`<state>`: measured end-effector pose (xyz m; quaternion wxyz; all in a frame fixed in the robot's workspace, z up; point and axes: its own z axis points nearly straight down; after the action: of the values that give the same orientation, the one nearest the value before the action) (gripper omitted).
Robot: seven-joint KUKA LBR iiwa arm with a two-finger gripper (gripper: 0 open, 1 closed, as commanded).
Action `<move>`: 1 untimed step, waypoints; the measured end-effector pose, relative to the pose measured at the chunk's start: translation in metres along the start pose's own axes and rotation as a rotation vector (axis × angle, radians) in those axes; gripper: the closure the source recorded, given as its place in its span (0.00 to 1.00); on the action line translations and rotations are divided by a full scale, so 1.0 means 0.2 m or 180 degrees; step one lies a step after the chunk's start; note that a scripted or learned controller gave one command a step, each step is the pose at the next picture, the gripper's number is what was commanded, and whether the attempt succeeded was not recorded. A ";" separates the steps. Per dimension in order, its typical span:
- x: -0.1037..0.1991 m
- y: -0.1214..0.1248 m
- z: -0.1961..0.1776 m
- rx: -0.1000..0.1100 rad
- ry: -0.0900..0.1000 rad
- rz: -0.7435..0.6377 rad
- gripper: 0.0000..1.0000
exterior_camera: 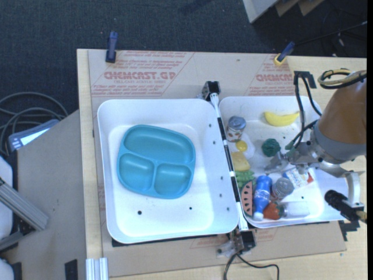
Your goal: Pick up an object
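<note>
- A dark carpeted floor surrounds a bench topped with printed cardboard, on which two shallow white bins sit side by side.
- The left bin carries a blue divided plate with three compartments, lying flat near the bin's middle.
- The right bin is crowded with small things.
- A yellow banana lies near its far wall.
- A small jar with a metal lid stands by the bin's left wall, and a yellow piece lies just below it.
- A dark green ball-like object sits toward the middle.
- A watermelon slice, a blue bottle and a red strawberry-like piece are bunched at the near left corner.
- A grey round-capped object lies just beside the bottle.
- The gripper is low over the bin's middle, near the green object and the bottle; whether it is spread or closed, I cannot tell.
- The arm's orange band rises at the right.
</note>
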<state>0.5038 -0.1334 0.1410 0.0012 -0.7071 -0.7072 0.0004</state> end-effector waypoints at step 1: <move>-0.06 0.50 0.28 -0.0009 -0.0005 -0.0002 0.00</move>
<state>0.6037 -0.1443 0.0845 -0.0003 -0.7069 -0.7074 -0.0001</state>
